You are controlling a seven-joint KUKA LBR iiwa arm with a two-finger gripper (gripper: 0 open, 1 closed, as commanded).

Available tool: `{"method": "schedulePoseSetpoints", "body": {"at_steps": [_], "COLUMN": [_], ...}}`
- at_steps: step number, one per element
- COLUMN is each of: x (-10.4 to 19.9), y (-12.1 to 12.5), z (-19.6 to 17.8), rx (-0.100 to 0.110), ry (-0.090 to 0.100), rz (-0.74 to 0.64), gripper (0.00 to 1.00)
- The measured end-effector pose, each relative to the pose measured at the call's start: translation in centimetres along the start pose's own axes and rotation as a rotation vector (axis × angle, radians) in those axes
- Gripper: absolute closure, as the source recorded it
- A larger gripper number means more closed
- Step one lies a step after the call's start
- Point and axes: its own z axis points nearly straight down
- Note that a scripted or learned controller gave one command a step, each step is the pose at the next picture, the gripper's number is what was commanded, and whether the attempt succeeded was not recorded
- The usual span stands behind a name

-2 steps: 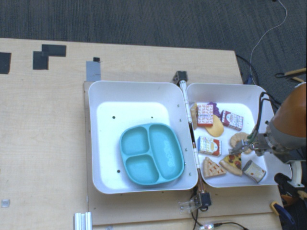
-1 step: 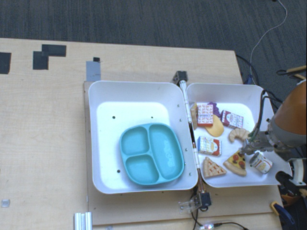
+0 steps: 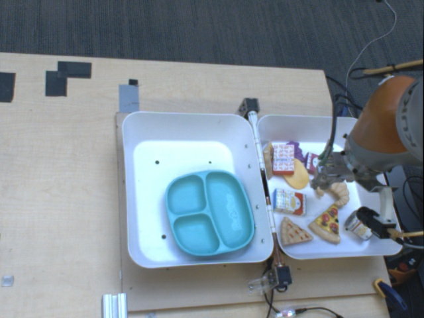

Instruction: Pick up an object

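1. We see the arm [image 3: 387,121] reaching in from the right, w/ its gripper [image 3: 324,176] low over the right bin [image 3: 318,252].
2. Claw state: we can't tell if it's apart or together; too dark and small to read.
3. Nothing visibly held. The croissant [image 3: 340,192] lies just beside/under the gripper tip; touching or not, we can't tell.
4. Also in the right bin: pink-and-white box [image 3: 283,158], yellow piece [image 3: 300,177] next to it, small packet [image 3: 289,202] below, two pizza slices [image 3: 294,232] [image 3: 326,224] near the front wall, black-and-white item [image 3: 364,222] at far right.
5. Left bin [image 3: 142,197] holds a blue divided plate [image 3: 210,212], three compartments, lying flat toward the front right.
6. Both bins sit side by side on the wooden bench [image 3: 59,197].
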Motion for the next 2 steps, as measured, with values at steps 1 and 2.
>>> {"method": "schedulePoseSetpoints", "body": {"at_steps": [1, 2], "x": [4.85, 4.75], "y": [10.18, 10.11], "z": [-5.68, -5.59], "rx": [-0.003, 0.000], "ry": [-0.001, -0.001], "rz": [-0.002, -0.001], "gripper": [1.00, 0.00]}}
